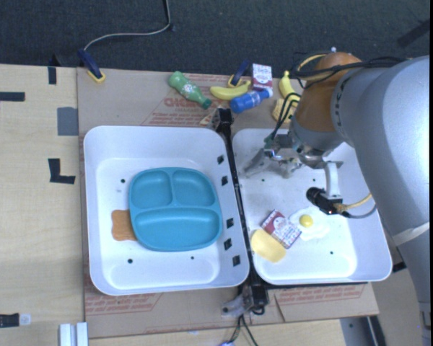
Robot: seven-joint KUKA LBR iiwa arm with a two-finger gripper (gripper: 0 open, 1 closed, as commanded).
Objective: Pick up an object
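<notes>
My gripper [264, 165] hangs low over the upper left part of the right bin [361, 262], pointing left toward the divider between the bins. Nothing shows in it. Lower in that bin lie a small red and white box [281, 228], a fried egg toy [308, 223] to its right, and a yellow rounded piece [268, 246] at the bin's front left. The gripper is well apart from all three. The left bin [101, 157] holds a blue divided plate [175, 208] with an orange-brown slice [120, 225] poking out from under its left edge.
Behind the bins on the cardboard lie a green bottle [187, 90], a banana [229, 91], a blue bottle [247, 101], a small red carton [262, 73] and a yellow item [285, 85]. The grey arm [390, 143] covers the right bin's far right side.
</notes>
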